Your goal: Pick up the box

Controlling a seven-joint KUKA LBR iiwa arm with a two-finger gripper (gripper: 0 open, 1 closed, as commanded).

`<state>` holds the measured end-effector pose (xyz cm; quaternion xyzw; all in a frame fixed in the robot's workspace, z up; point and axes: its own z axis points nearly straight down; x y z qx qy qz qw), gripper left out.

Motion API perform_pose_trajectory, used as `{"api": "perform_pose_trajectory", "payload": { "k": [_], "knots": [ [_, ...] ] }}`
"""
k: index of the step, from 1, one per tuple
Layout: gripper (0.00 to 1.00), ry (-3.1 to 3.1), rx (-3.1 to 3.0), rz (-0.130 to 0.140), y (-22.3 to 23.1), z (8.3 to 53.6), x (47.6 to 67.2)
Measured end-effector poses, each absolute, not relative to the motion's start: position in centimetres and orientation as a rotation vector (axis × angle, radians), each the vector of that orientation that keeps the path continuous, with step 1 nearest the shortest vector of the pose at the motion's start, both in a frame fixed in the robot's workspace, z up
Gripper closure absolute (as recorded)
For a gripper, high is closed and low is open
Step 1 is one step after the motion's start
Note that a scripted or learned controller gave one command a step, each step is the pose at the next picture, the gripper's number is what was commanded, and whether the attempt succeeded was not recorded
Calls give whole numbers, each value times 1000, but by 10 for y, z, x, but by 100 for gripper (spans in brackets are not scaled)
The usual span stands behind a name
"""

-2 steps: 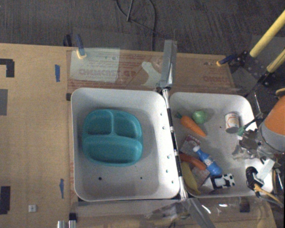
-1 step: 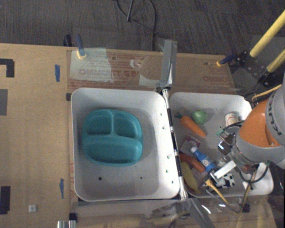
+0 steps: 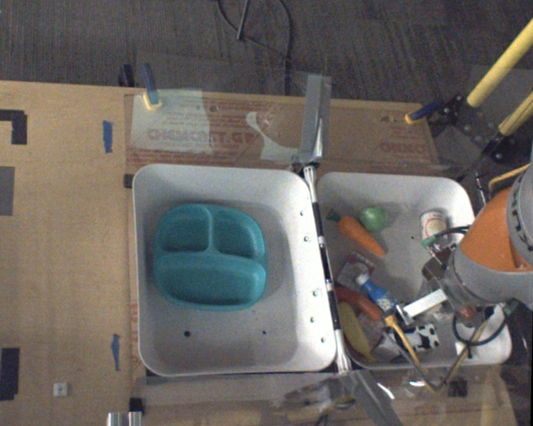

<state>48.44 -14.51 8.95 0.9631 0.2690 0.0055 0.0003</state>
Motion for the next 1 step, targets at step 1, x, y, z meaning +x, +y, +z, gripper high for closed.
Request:
{"api": "perform_pose_trajectory", "payload": {
  "k": [1],
  "knots": [
    [100, 998, 2968, 14, -129, 90, 482]
  ]
}}
